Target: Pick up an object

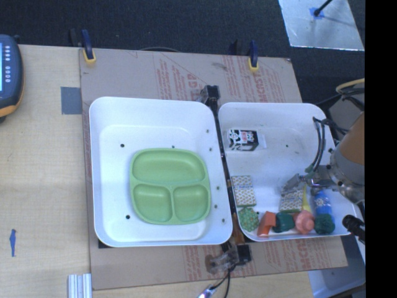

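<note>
My gripper (308,180) reaches in from the right edge and hangs low over the right side of the right bin (279,120). Just below it lie a patterned packet (291,199) and a blue bottle (322,204). Along the bin's front wall sit a pink piece (304,221), a dark green block (285,221), an orange piece (267,223) and a green round thing (248,218). A second patterned packet (243,190) lies at the left wall. Towards the back of the bin lies a small black-and-white carton (242,139). Nothing can be made out in the gripper's grasp.
The left bin (105,166) holds a green divided plate (169,185). Grey arm links and cables (344,157) crowd the right bin's right wall. A clamp (211,94) sits where the bins meet at the back. A handheld controller (9,73) rests at the far left.
</note>
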You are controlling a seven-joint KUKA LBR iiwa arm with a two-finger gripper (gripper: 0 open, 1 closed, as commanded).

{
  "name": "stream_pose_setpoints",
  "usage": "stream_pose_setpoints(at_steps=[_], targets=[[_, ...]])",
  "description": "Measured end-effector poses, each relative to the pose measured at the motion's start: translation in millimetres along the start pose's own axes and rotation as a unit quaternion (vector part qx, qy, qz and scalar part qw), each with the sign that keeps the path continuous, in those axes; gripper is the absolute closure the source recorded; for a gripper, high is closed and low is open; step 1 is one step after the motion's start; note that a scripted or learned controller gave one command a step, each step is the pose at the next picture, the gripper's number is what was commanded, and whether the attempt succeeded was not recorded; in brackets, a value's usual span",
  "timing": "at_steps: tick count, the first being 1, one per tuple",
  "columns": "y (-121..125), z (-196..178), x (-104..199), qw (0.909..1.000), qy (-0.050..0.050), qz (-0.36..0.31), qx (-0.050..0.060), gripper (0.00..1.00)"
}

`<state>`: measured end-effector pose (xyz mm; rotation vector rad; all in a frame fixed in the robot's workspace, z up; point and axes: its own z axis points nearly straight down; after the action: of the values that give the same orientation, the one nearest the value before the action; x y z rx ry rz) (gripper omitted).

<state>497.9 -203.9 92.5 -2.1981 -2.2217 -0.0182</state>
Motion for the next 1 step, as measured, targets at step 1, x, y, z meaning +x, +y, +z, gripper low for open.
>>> stream_pose_setpoints(at_steps=[1], targets=[[54.9,-128.6,4.0,0.9999,-0.012,0.002,-0.006,0.00]])
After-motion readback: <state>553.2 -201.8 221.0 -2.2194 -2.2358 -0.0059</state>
